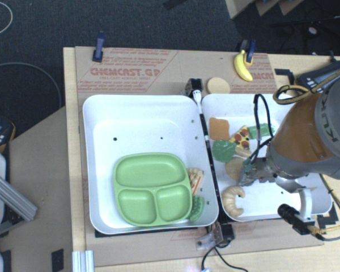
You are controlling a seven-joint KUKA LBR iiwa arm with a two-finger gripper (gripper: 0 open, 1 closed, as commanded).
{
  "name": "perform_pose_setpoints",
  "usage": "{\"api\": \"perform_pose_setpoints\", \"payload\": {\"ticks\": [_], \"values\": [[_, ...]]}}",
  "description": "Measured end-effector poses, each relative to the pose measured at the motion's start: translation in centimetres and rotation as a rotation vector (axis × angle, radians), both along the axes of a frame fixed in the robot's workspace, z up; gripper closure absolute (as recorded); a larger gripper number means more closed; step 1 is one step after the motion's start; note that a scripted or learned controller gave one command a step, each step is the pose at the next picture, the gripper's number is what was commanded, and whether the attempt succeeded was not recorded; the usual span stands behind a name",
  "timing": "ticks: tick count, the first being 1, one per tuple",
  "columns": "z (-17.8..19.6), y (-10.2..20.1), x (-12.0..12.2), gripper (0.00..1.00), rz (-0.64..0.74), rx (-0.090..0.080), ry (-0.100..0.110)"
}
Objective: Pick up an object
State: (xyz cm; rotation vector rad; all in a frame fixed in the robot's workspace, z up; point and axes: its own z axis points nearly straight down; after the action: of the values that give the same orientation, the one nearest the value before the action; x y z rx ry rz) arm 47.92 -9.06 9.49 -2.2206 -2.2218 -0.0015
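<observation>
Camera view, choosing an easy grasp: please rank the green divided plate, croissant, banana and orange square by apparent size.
Largest to smallest:
1. green divided plate
2. croissant
3. banana and orange square, which look too alike to rank; the banana also lies farther from the camera.

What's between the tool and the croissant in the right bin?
Nothing visible. The tool sits low in the right bin, just above the croissant, with bare bin floor between them. The tan round piece and green item lie on the tool's far side, off that path.
</observation>
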Motion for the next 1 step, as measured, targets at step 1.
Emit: {"api": "perform_pose_setpoints", "payload": {"ticks": [1], "values": [[27.72,-1.78,0.19,1.00,0.001,-0.005,-0.020]]}}
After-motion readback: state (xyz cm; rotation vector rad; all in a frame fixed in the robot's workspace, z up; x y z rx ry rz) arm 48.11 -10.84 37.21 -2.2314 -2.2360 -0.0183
